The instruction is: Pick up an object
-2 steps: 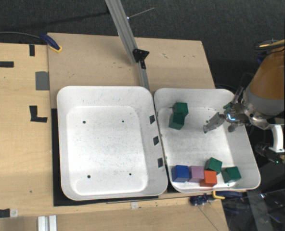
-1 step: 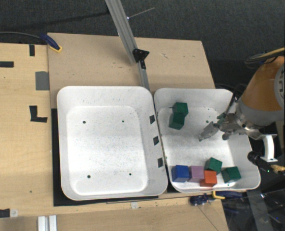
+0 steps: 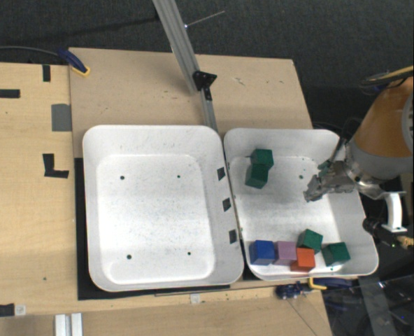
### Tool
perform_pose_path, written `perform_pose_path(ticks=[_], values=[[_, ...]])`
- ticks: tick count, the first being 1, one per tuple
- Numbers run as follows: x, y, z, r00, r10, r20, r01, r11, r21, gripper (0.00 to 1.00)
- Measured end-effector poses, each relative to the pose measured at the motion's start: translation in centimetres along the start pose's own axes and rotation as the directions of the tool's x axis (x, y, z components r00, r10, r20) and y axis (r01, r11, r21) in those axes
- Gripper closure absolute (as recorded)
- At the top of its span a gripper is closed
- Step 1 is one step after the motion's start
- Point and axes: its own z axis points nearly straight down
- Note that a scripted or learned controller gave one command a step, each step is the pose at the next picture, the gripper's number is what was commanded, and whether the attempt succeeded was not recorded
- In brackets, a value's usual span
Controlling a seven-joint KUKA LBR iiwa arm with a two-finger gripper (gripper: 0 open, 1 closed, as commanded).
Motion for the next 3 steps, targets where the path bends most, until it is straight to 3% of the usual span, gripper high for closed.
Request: perform_pose_path(ticks=[1, 2, 3], values=[[-0.4, 0.6, -6.1, 1.0, 0.001, 0.003, -0.001, 1.0, -0.008, 1.0], [-0.4, 0.7, -7.9, 1.0, 0.001, 0.001, -0.001, 1.0, -0.004, 1.0], [5.0, 2.4, -6.9, 1.0, -0.004, -0.001, 0.004, 1.0, -0.001, 1.0]])
